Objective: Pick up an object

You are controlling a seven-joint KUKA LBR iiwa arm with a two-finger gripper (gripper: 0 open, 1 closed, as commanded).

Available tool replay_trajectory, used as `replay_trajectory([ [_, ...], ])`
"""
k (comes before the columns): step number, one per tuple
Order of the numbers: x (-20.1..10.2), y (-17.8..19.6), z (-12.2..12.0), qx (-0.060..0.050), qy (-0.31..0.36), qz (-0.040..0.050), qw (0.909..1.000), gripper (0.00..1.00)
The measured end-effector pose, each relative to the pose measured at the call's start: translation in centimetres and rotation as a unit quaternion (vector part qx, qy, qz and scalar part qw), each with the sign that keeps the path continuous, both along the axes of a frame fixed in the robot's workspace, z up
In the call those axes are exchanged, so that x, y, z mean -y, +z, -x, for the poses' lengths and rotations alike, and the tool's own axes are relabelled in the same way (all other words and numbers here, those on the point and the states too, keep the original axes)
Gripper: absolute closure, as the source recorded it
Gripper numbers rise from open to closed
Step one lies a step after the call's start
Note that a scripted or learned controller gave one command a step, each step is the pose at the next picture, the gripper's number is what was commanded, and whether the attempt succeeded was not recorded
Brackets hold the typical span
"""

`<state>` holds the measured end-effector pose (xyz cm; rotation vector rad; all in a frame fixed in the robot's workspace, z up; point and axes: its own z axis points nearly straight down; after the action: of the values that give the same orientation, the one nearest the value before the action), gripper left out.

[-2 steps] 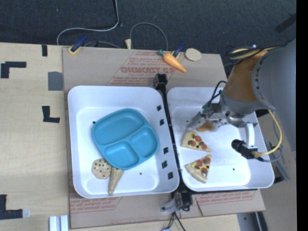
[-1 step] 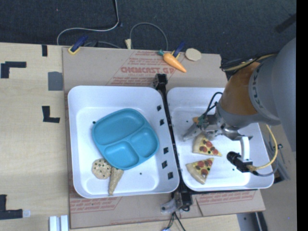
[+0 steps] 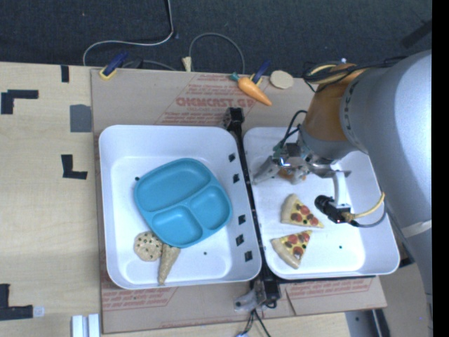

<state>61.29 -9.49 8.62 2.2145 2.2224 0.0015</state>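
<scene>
Nearest the camera, at the bottom of the right bin, a pizza slice lies with its point toward the divider between the two bins. Just above it, farther from the camera, a second pizza slice rests on the bin floor, close to the first but apart from it.

Across the divider, in the left bin, an ice cream cone and a cookie sit at the near end, the cone's top tucked under the edge of a blue divided plate. That plate fills the middle of the left bin.

Back on my side of the divider, my gripper hangs low over the upper part of the right bin, above the second slice. One metal finger slants out toward the divider; whether the fingers are spread or pressed together I cannot tell, and I see nothing clearly between them. A small brownish thing lies just under my wrist, too blurred to name.

Beyond the divider's far end, on the cardboard covering the table, a toy carrot lies beside a pale round disc.
</scene>
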Motion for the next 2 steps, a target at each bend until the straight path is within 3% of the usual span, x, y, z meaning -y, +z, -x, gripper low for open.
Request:
replay_trajectory([
  [1,1.6,0.1,5.5,0.002,-0.002,0.0000,1.0000,0.00],
  [2,2.2,0.0,-1.6,0.000,-0.001,-0.0004,1.0000,0.00],
])
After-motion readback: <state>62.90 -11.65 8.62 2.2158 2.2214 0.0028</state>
